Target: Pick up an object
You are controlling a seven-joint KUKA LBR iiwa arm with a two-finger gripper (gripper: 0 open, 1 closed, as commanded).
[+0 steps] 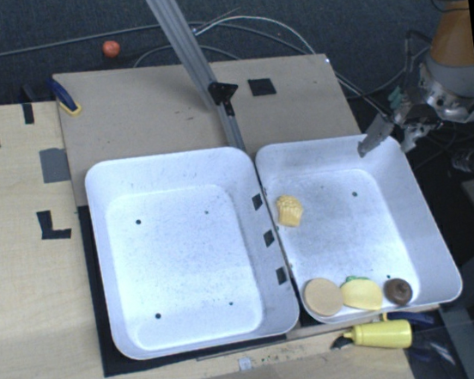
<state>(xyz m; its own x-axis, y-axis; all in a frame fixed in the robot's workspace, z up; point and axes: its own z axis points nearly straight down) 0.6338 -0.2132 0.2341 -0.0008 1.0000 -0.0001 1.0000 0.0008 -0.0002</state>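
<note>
Bench: pale wood-toned surface [24, 282], running from the left edge to beyond the bins.
Board: a tan panel [142, 123] lay on the far part of the bench, behind both bins.
Left bin: shallow white bin [106, 245] sat on a dark mat [95, 285], left of centre.
Right bin: shallow white bin [423, 220] sat just beside it, their rims touching.
Tape marks: black strips [49, 224] lay on the left of the bench.
Yellow bottle: lay on its side [382, 334] at the near edge, just in front of the right bin.
Blue-yellow item: rested at the board's far-left corner [65, 99]; too small to identify.
</note>
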